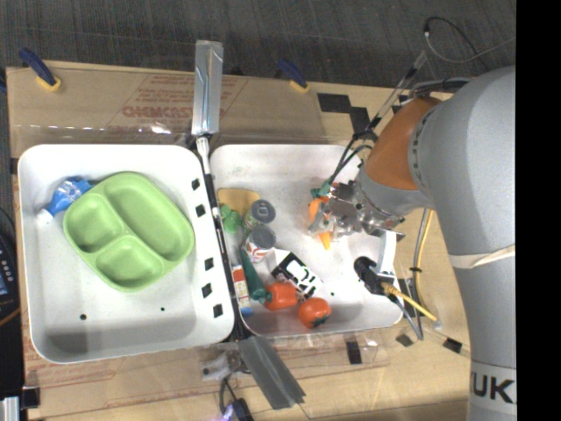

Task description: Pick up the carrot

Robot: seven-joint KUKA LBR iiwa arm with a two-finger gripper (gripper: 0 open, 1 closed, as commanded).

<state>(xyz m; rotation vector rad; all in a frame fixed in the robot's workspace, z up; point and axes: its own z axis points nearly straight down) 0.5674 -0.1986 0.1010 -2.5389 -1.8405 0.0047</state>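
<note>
The gripper [326, 222] hangs in the right bin [289, 160] with the carrot [321, 210] pinched between its fingers, so I think it should lift straight and slowly, keeping the squeeze firm.

A dark grey floor [175, 11] fills the top of the frame, above a brown bench [263, 95].
</note>
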